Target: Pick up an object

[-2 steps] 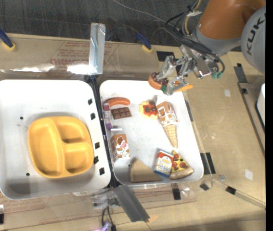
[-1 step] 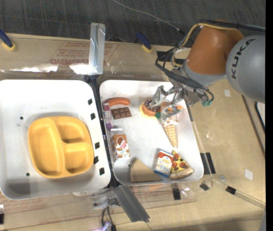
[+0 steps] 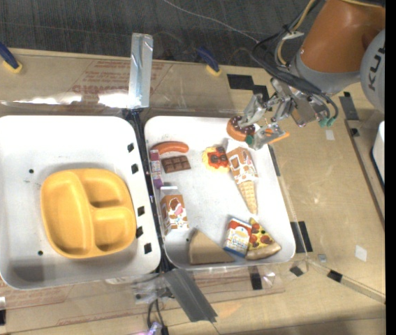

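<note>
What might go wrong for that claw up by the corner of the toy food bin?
The gripper sits right at the right bin's rim, beside a small donut, so it may bump the rim or knock the donut out. The ice cream cone and other toys lie close together, so it might push neighbours aside instead of lifting one.

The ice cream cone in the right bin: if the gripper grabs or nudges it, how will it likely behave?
The ice cream cone lies flat on the right bin floor. Its tapered shape suggests it would roll in an arc if nudged. It looks like a rigid toy, so probably stiff and light. The narrow tip might slip from the gripper; the wide top seems safer.
</note>
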Available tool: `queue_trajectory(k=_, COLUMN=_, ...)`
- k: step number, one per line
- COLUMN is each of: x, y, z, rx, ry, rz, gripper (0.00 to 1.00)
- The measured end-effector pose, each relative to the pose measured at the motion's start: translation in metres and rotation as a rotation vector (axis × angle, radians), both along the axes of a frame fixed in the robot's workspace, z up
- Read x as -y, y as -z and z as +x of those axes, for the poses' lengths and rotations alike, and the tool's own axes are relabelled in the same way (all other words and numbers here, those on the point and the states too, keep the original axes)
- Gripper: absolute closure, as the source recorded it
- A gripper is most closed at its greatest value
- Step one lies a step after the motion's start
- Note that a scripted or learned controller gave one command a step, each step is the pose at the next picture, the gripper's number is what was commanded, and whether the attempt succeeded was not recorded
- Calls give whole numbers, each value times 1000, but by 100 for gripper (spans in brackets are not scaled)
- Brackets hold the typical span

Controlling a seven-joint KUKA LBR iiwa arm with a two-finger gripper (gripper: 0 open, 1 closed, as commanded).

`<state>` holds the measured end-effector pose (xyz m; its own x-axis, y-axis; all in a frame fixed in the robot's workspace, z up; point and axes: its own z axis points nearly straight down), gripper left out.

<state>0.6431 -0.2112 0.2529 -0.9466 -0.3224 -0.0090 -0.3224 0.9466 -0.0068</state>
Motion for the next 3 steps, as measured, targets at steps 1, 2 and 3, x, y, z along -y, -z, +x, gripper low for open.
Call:
queue_trajectory(k=1, x=-20, y=68, z=13, rx=-15, ry=-85, rz=5, gripper=100)
queue_trajectory(k=2, x=1, y=-59, z=2, rx=1, ry=278, rz=1, gripper=100)
queue_trajectory(k=3, x=-40, y=5, z=-78, rx=-13, ry=419, rz=6, gripper=100)
